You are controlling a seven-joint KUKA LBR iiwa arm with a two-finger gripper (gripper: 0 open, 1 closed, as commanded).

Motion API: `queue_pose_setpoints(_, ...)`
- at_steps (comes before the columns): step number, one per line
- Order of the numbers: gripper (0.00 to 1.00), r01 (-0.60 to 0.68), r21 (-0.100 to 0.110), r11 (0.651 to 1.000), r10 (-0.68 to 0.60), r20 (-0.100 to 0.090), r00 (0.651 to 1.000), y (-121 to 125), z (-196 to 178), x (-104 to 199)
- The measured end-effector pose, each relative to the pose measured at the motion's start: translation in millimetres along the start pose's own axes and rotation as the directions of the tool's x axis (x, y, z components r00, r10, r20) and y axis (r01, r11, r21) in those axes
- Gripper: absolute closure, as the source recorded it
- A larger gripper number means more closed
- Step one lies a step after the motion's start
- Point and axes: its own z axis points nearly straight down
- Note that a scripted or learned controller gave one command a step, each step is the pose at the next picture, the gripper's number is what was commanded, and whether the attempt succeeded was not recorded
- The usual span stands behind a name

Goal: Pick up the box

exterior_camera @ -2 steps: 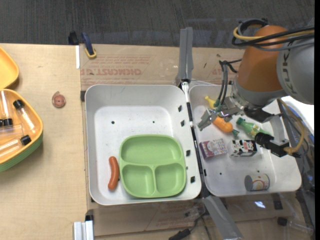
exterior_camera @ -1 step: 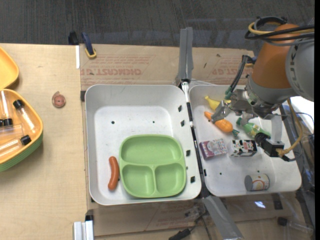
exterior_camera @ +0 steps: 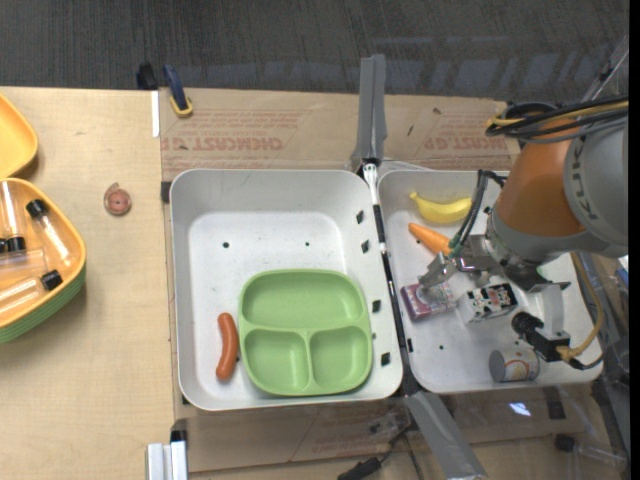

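Reaching in over the right bin point(exterior_camera: 560, 368), the grey arm point(exterior_camera: 560, 198) has its gripper point(exterior_camera: 440, 274) low near that bin's left wall, directly above a small purple-and-white box point(exterior_camera: 424, 300). From where I stand I cannot tell whether the fingers are apart or together; the box lies flat on the bin floor by the left edge, and it looks to be under the fingertips, not between them. A banana point(exterior_camera: 441, 207) sits toward the far edge of the same bin, an orange carrot point(exterior_camera: 430, 237) just in front of it. A small white black-marked carton point(exterior_camera: 488, 302) lies just right of the box, and a can point(exterior_camera: 513, 367) lies near the front edge. In the left bin point(exterior_camera: 200, 268), a green divided plate point(exterior_camera: 305, 333) fills the front right corner, a sausage point(exterior_camera: 227, 346) beside it.
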Motion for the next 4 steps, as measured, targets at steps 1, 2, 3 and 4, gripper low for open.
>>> queue_pose_setpoints(1,0.00,-0.281,-0.010,0.960,0.281,0.000,0.960,-40.3,1.4,-104.4)
queue_pose_setpoints(2,0.00,-0.073,0.004,0.997,0.073,-0.001,0.997,-42.6,-26.2,-65.8)
queue_pose_setpoints(3,0.00,-0.077,0.006,0.997,0.077,-0.001,0.997,-12.9,9.6,-54.5)
queue_pose_setpoints(4,0.00,-0.249,0.007,0.968,0.249,-0.001,0.968,-53.7,9.4,-54.5)
